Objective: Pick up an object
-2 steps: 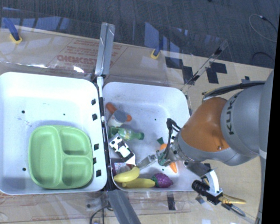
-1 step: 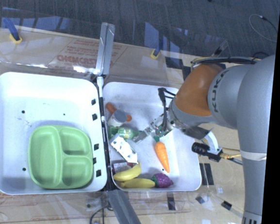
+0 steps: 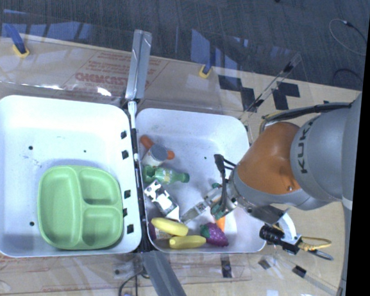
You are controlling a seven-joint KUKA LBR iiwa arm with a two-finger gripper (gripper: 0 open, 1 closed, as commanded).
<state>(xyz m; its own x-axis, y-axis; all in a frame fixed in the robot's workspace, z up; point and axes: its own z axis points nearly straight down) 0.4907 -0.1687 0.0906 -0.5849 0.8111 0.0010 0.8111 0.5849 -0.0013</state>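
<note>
Gripper (image 3: 213, 204) low in right white bin (image 3: 193, 122), near its front right corner; finger state cannot be told. Purple plastic grape bunch (image 3: 215, 234) lies just in front of it; yellow plastic banana (image 3: 169, 226) farther left along front wall.

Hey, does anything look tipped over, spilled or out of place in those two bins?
Nothing spilled. The green bottle lies on its side in the right bin, amid a loose jumble of toy food. The green tray sits slightly askew in the left bin.

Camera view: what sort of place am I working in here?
Likely a robot lab's grasping test bench: two white bins side by side, toy food such as a banana, and clear shields taped around the bench.
</note>
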